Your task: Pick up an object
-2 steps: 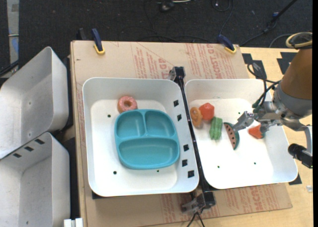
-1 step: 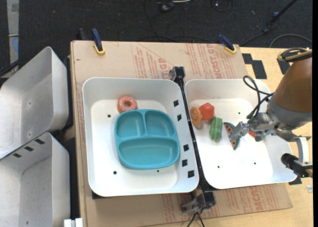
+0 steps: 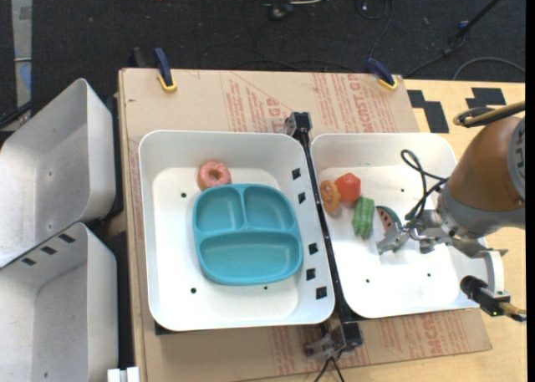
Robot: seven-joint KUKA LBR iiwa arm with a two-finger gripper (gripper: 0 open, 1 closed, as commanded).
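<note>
Small toy foods make up the pickings, and they lie clustered in the left half of the right shallow white bin (image 3: pixel 393 292): a red pepper-shaped piece (image 3: pixel 347 185), an orange ring-like piece (image 3: pixel 330 196) touching its left side, a green ridged oblong (image 3: pixel 363 216) just below them, and a curved slice with a red face and dark green rind (image 3: pixel 388 220) beside the green one. The grey arm with its orange band (image 3: pixel 491 173) comes in over that bin from the right, and its metal hand (image 3: pixel 393 242) sits low just under the slice, close to it; I cannot tell whether the hand is spread or closed, and nothing is plainly between its tips. A black cable (image 3: pixel 415 170) loops above the wrist. The left shallow white bin (image 3: pixel 167 288) holds a teal plastic tray with three compartments (image 3: pixel 247 232) in its middle and a pink frosted doughnut (image 3: pixel 214 175) just off the tray's upper left corner. Both bins rest on a brown cardboard sheet (image 3: pixel 242 96) over the bench, clipped at the back by two yellow-and-blue clamps (image 3: pixel 165 71). Two more white bins (image 3: pixel 50 163) stand tilted off to the left.
</note>
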